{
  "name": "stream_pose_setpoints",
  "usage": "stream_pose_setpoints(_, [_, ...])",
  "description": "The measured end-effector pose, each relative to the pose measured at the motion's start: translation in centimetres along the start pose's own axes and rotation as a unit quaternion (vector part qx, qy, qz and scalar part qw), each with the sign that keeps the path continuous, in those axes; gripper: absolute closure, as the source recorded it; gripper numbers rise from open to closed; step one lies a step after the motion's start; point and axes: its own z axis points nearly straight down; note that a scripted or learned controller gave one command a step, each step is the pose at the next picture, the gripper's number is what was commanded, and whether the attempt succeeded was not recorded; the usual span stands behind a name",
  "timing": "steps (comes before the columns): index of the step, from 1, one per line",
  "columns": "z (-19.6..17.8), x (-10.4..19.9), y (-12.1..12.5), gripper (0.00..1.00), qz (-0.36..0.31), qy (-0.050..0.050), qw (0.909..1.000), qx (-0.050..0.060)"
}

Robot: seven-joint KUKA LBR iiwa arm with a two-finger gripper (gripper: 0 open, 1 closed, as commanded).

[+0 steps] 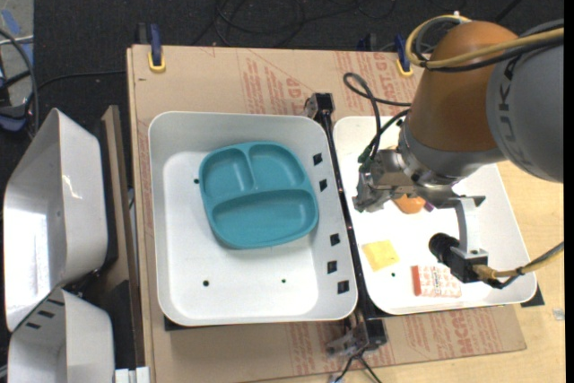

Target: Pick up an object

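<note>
Tool [387, 193] hangs low in my right bin [502, 202], just beside an orange object [410, 204]; I cannot tell its state. A yellow piece [379, 255] and red-printed packet [437, 280] lie nearby. Left bin [170, 193] holds a teal divided plate [257, 195].

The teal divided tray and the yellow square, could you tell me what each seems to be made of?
Teal divided tray: likely moulded plastic, smooth with a soft sheen and rounded compartment ridges. Yellow square: matte and flat, possibly foam, sponge or paper; too small to tell.

Orange object [410, 204] mostly hidden under arm [466, 103].
</note>
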Motion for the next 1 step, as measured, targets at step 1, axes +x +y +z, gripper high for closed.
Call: stream_pose_setpoints(1, [-0.23,6.21,0.01,1.00,0.000,0.000,1.0000,0.001])
